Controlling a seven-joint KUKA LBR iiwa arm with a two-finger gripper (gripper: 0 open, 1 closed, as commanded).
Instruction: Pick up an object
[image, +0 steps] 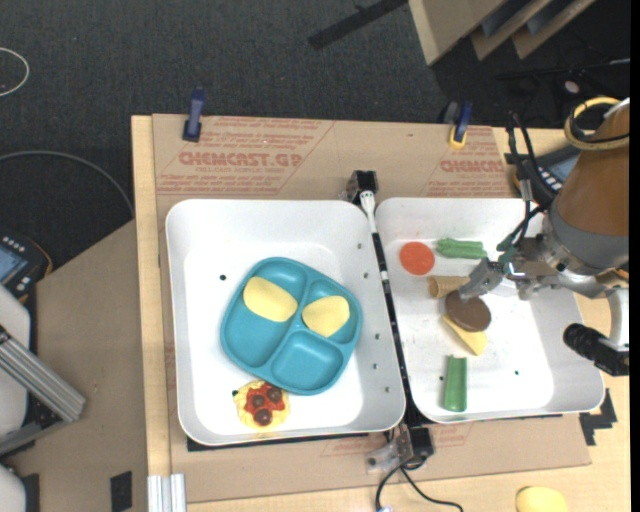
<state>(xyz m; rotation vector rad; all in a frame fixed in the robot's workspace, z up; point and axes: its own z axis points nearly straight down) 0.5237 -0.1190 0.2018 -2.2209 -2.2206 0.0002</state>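
Jaws (478, 287) sit low over the brown piece (468, 313) in your right bin (530, 385); width unclear, nothing lifted yet.

Divided plate (290, 338) in left bin (190, 300)

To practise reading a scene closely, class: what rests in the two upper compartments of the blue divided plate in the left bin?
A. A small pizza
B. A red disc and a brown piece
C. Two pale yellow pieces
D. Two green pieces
C: the blue divided plate in the left bin carries two pale yellow pieces, one in each upper compartment; the small pizza lies on the bin floor below the plate.
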